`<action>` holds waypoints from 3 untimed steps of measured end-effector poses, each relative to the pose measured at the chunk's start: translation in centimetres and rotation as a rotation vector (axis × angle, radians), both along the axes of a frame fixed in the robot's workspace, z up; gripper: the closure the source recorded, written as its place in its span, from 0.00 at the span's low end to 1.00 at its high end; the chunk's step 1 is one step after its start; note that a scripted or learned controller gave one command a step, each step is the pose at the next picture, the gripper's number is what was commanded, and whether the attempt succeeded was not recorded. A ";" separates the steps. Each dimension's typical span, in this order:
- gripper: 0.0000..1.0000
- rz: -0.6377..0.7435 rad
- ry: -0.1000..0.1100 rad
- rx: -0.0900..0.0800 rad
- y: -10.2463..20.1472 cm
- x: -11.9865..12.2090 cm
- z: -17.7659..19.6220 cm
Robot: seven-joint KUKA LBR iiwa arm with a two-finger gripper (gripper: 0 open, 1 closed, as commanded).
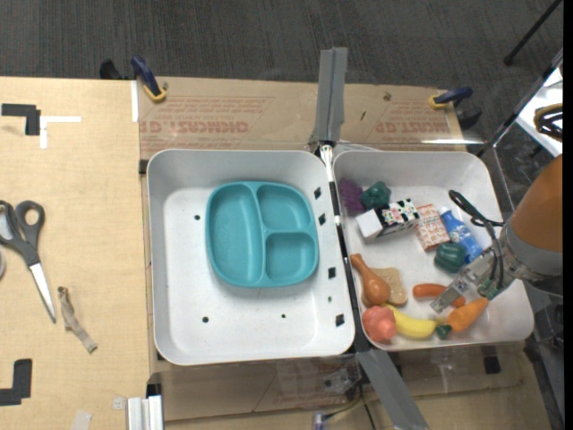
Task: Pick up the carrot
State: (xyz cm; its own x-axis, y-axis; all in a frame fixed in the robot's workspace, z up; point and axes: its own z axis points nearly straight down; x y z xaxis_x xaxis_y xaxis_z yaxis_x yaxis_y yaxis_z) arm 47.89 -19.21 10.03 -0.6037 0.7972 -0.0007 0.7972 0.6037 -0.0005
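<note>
The carrot, orange with a green top pointing left, lies near the front right corner of the right bin. My gripper hangs low in that bin, right above and touching or nearly touching the carrot's upper side. The grey arm with its orange band comes in from the right edge. The carrot still rests on the bin floor.
Around the carrot lie a banana, a red fruit, a small red-orange piece, a green pepper, a drumstick and small boxes. The left bin holds a teal divided plate. Scissors lie far left.
</note>
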 end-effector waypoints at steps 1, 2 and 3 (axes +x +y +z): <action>0.00 -0.193 -0.001 0.000 -2.2 -0.1 -0.9; 0.00 -0.422 -0.001 0.008 -2.4 0.2 -0.8; 0.00 -0.448 -0.001 0.009 -2.4 0.2 -0.8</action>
